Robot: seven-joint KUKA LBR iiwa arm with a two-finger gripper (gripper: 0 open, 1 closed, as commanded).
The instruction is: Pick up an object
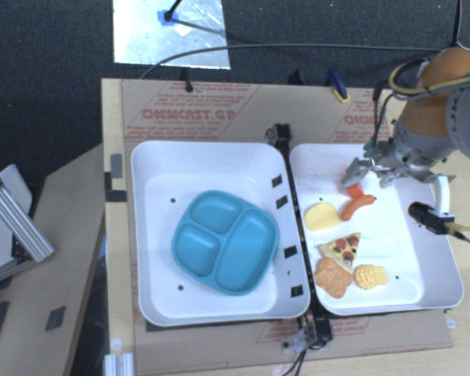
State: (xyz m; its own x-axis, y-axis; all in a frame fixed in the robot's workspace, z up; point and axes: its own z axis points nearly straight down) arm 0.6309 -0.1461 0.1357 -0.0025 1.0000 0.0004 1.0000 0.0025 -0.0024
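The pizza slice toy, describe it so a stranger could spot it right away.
Look in the right-hand white bin, among the toy foods in its near half. The pizza slice is the small wedge there, the one piece with red dots on a yellow top.

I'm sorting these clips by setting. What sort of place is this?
Most likely a robot lab test bench: two white bins on a cardboard-covered bench, toy food in one, a blue tray in the other, and a robot arm.
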